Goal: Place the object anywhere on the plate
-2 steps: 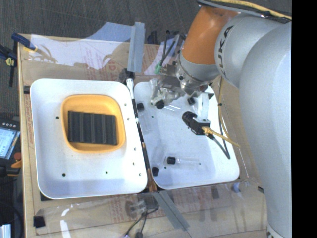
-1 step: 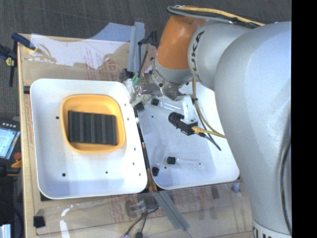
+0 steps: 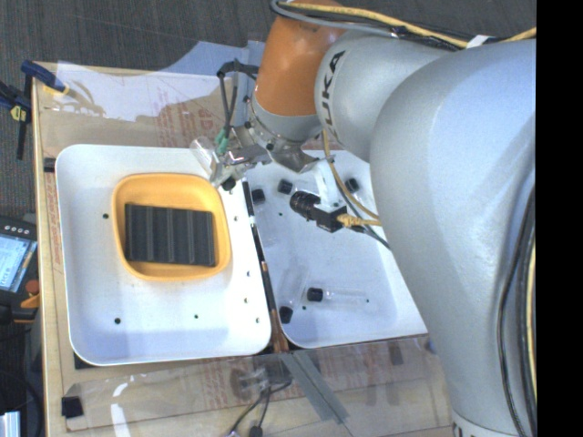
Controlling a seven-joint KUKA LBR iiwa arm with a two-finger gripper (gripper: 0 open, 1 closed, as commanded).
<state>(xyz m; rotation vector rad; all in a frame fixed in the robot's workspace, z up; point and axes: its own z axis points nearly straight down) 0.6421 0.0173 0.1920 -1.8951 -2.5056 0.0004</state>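
Left bin (image 3: 86, 326) carried a yellow plate (image 3: 171, 228) with a dark ribbed centre, nearer its far edge. Gripper (image 3: 225, 164) sat over the far end of the rim between bins; finger state unclear, can't tell. Right bin (image 3: 364, 326) held a clear tube (image 3: 335, 295) with a black cap near its front edge.

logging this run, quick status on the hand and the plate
Hand over the seam between the bins, by the yellow plate's far right corner. Grip unclear. Dark ridged slab on plate. Small clear tube lies in right bin.
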